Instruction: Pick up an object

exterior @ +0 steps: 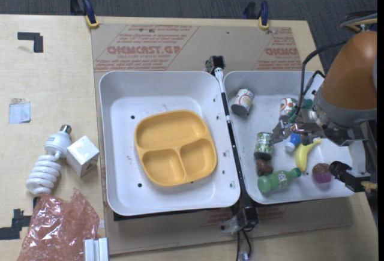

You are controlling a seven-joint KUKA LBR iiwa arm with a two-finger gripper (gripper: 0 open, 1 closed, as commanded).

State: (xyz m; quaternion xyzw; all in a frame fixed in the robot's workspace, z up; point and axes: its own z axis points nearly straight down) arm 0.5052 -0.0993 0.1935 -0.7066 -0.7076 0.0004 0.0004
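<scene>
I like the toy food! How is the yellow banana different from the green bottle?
The banana is yellow and curved; the green bottle is green, straighter, with a white cap. The banana runs up and down in the picture; the bottle lies sideways, nearer the bin's front edge. The banana sits closer to the robot's hand. Both lie in the right bin.

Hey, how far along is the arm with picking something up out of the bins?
Done: the gripper is down in the right bin, among the toys. In hand: nothing clearly; I can't tell whether its fingers hold anything. It sits by the blue object and yellow banana. Left: a confirmed grasp and a lift. The green bottle and small can lie on the bin floor.
</scene>
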